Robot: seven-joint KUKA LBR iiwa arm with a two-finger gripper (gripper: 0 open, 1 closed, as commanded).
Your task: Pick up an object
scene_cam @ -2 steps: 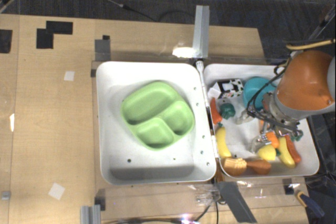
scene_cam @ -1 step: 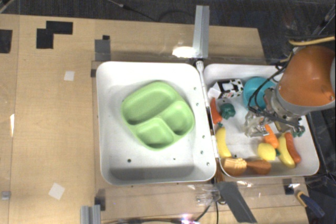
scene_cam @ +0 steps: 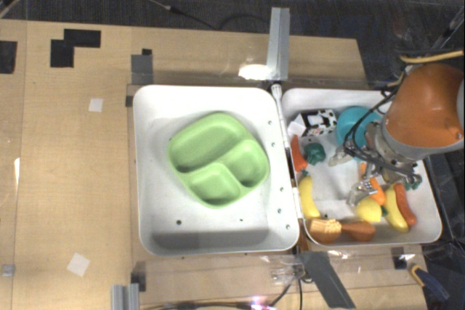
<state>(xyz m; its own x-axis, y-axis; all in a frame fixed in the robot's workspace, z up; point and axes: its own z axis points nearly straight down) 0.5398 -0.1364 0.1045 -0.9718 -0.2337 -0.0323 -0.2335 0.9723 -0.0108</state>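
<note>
Reaching into the right bin (scene_cam: 433, 229), we have our gripper (scene_cam: 372, 189) hanging low over the pile of toy food along that bin's near wall. Whether it is spread or pressed together we cannot tell — the orange band and the grey wrist above it hide most of the tool, and what shows beneath is a tangle of dark parts.

We take the lemon (scene_cam: 369, 210) as the likeliest target, though the task names no one object. It lies just below the gripper and a touch toward the near wall, so close that the two seem to overlap in the camera view. It is a small, rounded, bright yellow fruit with no marked long axis, so the approach angle should matter little.

Around the lemon things are crowded. Just to its right lies a second yellow piece beside a red sausage (scene_cam: 405, 205), both running slantwise toward the near wall. To its left, well apart, a banana (scene_cam: 308, 198) lies lengthwise along the bin's left wall. Touching the near wall are a bread roll (scene_cam: 325, 230) and a brown piece next to it. In the left bin rests a green divided plate (scene_cam: 217, 158).
</note>
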